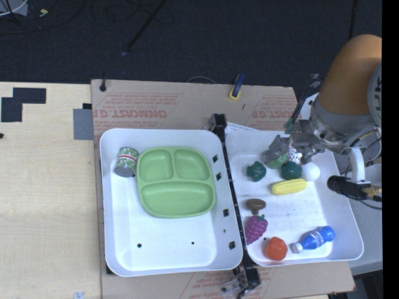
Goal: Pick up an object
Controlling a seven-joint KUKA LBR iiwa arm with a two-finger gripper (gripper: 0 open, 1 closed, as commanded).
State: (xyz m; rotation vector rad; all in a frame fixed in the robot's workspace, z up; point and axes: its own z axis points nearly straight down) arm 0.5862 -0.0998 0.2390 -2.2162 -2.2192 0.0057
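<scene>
My gripper (283, 154) hangs low over the back of the right bin (346, 229), under the arm's orange band. Just below it lie a dark green toy (290, 170) and a white ball (310, 172), and a second dark green toy (255, 170) sits to its left. A yellow corn cob (288, 187) lies in front of these. Toward the front of the bin are a brown mushroom-like piece (254, 204), purple grapes (255, 228), a red tomato (275, 248) and a blue bottle (315, 238). Nothing is visibly held.
The left bin (118, 229) holds a green divided plate (176, 182) and a small can (126, 161) on its side at the back left. A black divider (227, 185) separates the bins. Cardboard (162, 108) lies behind them.
</scene>
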